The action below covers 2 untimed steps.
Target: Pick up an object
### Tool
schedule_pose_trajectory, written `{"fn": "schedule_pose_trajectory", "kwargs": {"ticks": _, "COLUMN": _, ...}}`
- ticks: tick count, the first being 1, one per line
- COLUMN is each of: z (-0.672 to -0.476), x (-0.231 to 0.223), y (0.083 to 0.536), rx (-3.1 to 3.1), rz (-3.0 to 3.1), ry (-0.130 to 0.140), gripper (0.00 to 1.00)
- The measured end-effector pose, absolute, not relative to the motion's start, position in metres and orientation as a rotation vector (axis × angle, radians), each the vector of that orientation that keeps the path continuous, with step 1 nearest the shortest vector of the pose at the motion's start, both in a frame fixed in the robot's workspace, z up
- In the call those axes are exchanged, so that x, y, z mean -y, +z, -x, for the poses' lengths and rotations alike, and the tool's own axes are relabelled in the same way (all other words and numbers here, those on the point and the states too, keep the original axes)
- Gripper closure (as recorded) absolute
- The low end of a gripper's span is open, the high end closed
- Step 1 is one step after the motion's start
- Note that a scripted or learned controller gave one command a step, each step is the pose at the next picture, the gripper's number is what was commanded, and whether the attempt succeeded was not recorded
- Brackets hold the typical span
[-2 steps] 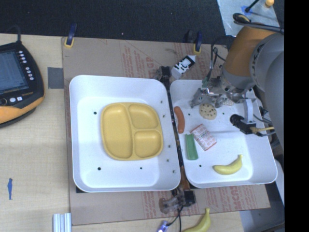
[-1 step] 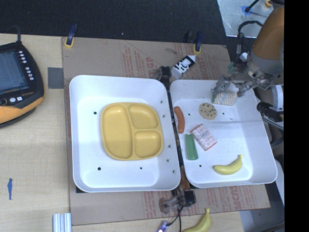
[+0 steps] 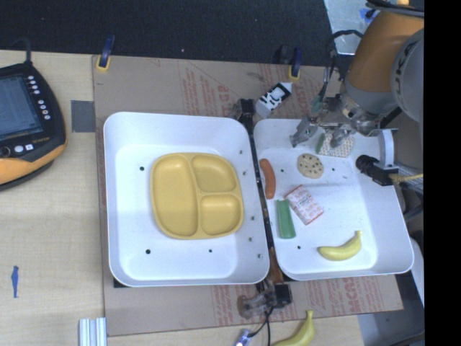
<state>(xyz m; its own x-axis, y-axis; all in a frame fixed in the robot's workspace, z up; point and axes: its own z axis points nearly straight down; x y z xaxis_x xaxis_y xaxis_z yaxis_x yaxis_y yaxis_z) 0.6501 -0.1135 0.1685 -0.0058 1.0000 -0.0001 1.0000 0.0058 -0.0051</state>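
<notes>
The right bin (image 3: 389, 215) holds a round cookie (image 3: 310, 166), a brown sausage (image 3: 268, 178), a green block (image 3: 285, 218), a small red-and-white packet (image 3: 305, 204) and a yellow banana (image 3: 341, 248). My gripper (image 3: 322, 132) hangs over the bin's far edge, just above and behind the cookie, with its fingers spread and nothing between them. A patterned wafer-like piece (image 3: 338, 146) lies right below the gripper, partly hidden by it. The left bin (image 3: 130, 193) holds a yellow divided plate (image 3: 197, 194).
A handheld control pendant (image 3: 25, 125) lies at the left of the bench. A second banana (image 3: 300, 333) sits outside the bins at the bottom edge. A black-and-white item (image 3: 273, 97) lies behind the bins. Clamps (image 3: 106, 52) hold the cardboard sheet.
</notes>
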Motion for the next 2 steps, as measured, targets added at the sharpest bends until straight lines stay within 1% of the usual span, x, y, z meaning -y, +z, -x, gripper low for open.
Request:
{"fn": "schedule_pose_trajectory", "kwargs": {"ticks": 1, "z": -0.646, "x": 0.154, "y": 0.11, "rx": 2.224, "rz": 2.214, "ry": 0.009, "gripper": 0.0}}
{"fn": "schedule_pose_trajectory", "kwargs": {"ticks": 2, "z": -0.646, "x": 0.155, "y": 0.121, "rx": 2.226, "rz": 2.213, "ry": 0.01, "gripper": 1.0}}
